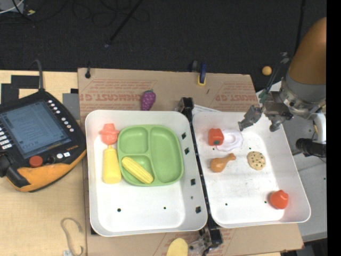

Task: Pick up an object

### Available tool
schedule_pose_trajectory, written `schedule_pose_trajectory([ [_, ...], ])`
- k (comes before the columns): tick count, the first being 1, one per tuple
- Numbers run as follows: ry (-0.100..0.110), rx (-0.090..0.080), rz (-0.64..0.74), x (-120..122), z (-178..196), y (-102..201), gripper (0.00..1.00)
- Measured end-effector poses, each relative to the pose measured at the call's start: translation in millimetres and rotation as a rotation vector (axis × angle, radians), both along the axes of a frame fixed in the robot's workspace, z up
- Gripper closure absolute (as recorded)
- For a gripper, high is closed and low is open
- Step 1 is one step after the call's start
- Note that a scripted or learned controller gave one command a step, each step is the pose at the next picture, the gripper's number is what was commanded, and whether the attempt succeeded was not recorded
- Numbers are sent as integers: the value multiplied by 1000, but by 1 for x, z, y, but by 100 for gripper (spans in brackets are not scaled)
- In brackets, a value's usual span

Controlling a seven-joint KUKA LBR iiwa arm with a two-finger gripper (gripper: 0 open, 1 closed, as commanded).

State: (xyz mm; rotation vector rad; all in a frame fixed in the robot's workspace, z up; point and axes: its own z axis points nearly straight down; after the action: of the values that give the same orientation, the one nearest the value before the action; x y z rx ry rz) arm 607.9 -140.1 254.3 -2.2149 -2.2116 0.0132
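- The gripper (264, 119) hangs over the far right corner of the right bin (298, 196), at the end of the grey arm with its orange band (313, 47). Its two fingers stand spread apart, one toward the bin's middle and one toward the rim, and there is nothing between them.
- Nothing is in hand. I judge this the approach step: the tool is above the bin and has not closed on any object.
- Candidates in the right bin: a red-orange pepper-like toy (215, 136) touching a pale white-and-pink piece (232, 140); a brown drumstick (222, 162) just below those; a cookie (256, 160) to the drumstick's right; a red tomato-like toy (278, 199) well apart near the front right corner.
- The pale piece and the cookie lie nearest the fingers.
- The left bin (138, 212) holds a green divided plate (160, 145) with a corn cob (137, 170) in its front compartment. A yellow bottle-shaped toy (111, 165) and a pink toy (108, 134) lie beside the plate's left edge. All are far from the tool.
- Next move, in my judgement: shift toward the chosen object, centre the open fingers over it and descend until they straddle it, then close.
- Risk noted: the pepper and the pale piece touch, so a descent there could catch both or push one aside. The cookie lies flat and may offer little to pinch. The drumstick or the lone tomato looks the cleaner target.
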Motion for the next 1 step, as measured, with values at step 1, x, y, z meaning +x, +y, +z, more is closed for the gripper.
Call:
schedule_pose_trajectory([
  [1, -12, -1, 2, 2, 8, 0, 0],
])
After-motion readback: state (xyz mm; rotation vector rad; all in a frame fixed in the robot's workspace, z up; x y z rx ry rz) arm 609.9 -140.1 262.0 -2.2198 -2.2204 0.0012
